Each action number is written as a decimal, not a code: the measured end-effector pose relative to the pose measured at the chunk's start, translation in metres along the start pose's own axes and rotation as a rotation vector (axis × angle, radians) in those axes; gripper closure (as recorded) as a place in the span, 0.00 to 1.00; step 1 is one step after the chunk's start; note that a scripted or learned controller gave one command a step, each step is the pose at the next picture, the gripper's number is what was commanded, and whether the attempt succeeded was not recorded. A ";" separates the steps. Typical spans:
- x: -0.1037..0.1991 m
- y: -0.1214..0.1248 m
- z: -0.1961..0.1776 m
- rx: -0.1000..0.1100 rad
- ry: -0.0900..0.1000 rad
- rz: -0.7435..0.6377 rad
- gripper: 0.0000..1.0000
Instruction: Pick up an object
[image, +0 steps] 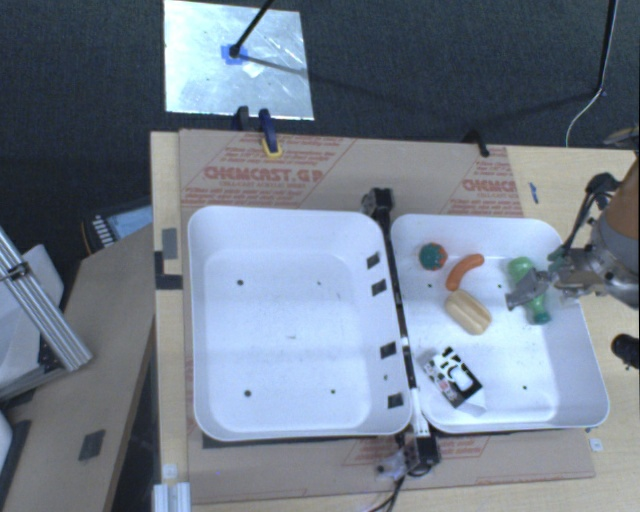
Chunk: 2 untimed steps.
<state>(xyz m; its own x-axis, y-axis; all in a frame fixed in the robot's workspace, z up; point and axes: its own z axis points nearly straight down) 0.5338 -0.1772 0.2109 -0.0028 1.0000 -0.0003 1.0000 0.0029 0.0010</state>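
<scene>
From here I see the left bin (290, 330), smooth white plastic with small holes. In the right bin (500, 400) lie a glossy black-and-white packet (453, 377), a round teal ball (432, 256), an orange sausage shape (464, 271), a tan bread-like block (468, 313) and a green object (528, 285). The metal pincer (530, 290) sits at that green object; I cannot tell its state.

Both white bins (285, 330) are looking like smooth, slightly glossy plastic. The bench top (330, 165) is showing matt brown cardboard with red print. The sheet (238, 60) behind it is reading as shiny, crinkled metal foil. The floor (80, 90) is appearing as dark rough carpet. The gripper (535, 285) is looking like dull grey metal.
</scene>
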 end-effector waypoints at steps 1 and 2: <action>0.000 0.001 -0.011 -0.004 -0.001 -0.003 1.00; 0.047 0.004 -0.120 -0.014 -0.001 -0.007 1.00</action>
<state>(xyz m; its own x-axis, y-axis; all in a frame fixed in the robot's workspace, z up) 0.5378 -0.1303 0.3311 -0.0095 1.0000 -0.0017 0.9998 0.0095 0.0154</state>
